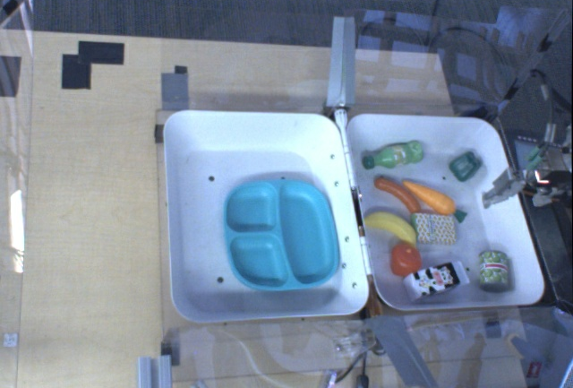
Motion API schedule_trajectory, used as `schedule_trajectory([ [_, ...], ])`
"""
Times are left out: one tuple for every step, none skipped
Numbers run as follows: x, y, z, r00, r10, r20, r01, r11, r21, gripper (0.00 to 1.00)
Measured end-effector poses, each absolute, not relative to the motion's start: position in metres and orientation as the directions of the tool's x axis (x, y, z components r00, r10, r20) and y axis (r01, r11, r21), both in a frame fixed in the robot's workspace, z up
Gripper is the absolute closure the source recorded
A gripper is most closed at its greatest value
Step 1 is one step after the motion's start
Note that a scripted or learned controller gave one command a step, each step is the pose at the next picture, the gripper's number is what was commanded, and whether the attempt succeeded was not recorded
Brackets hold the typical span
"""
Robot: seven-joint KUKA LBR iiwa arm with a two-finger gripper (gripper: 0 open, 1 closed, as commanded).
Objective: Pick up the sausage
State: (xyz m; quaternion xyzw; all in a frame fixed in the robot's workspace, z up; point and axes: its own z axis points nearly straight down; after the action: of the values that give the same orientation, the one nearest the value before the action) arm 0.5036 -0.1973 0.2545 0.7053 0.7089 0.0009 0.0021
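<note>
Camera view: two shallow white plastic bins side by side on a light wooden bench point(89, 198). The left bin point(192, 158) holds a light blue three-compartment plastic tray point(282, 232), sitting slightly low of centre.

The right bin point(501, 149) holds the toys. The reddish-brown toy sausage point(390, 189) lies near the bin's middle, slanted, touching the orange toy carrot point(430, 196) just to its right. Green plastic bottle point(392, 155) above it, lying on its side. Yellow toy banana point(391, 225) below it, with a pale checkered block point(434, 228) beside the banana. Red toy tomato point(405, 259) and a black-and-white carton point(436, 279) near the front wall. Small dark green cup-like piece point(465, 166) upper right, green-labelled can point(493, 270) lower right.

Gripper point(503, 189) sits at the right bin's right wall, well apart from the sausage, nothing visibly in it. Cannot tell whether it is spread or pressed together; too small and blurred.
</note>
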Motion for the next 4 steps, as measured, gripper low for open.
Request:
schedule_trajectory([
  [0.489,-0.171,0.233,0.166,0.986,0.000,0.986,-0.166,0.005,0.00],
  [0.544,-0.095,0.185,0.137,0.991,0.000,0.991,-0.137,0.004,0.00],
  [0.589,-0.094,0.184,0.298,0.955,0.000,0.955,-0.298,0.004,0.00],
  [0.588,-0.087,0.101,0.076,0.997,0.001,0.997,-0.076,0.007,0.00],
])
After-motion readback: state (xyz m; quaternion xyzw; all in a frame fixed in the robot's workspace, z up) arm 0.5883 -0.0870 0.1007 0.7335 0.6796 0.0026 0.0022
